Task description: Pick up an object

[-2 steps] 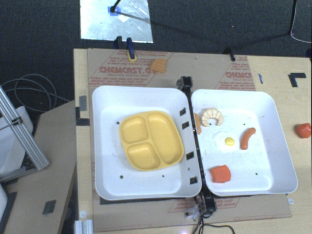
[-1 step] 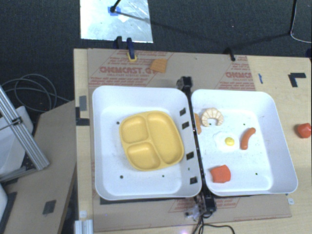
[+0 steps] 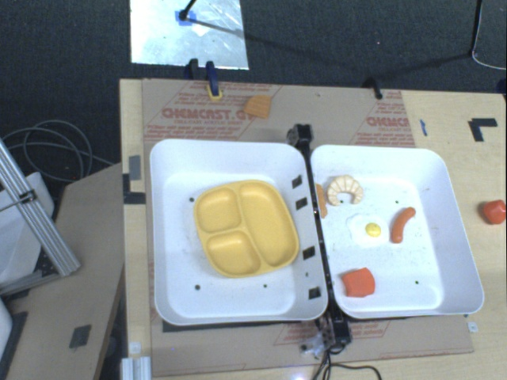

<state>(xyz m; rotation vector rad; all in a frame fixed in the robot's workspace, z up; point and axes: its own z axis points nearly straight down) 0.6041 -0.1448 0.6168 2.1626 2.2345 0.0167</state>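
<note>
The things to pick lie in the right bin (image 3: pixel 453 212), a shallow tray of smooth white plastic with rounded corners. In its upper left part is a curled, ribbed shrimp (image 3: pixel 345 188). Below it lies a flat fried egg (image 3: pixel 368 229) with a round yellow yolk. Just to the right of the egg is a small glossy sausage (image 3: pixel 402 224), and at the lower left is a red-orange block (image 3: pixel 358 283). The left bin (image 3: pixel 170 212) holds a matte yellow plate (image 3: pixel 245 228) with three compartments.
</note>
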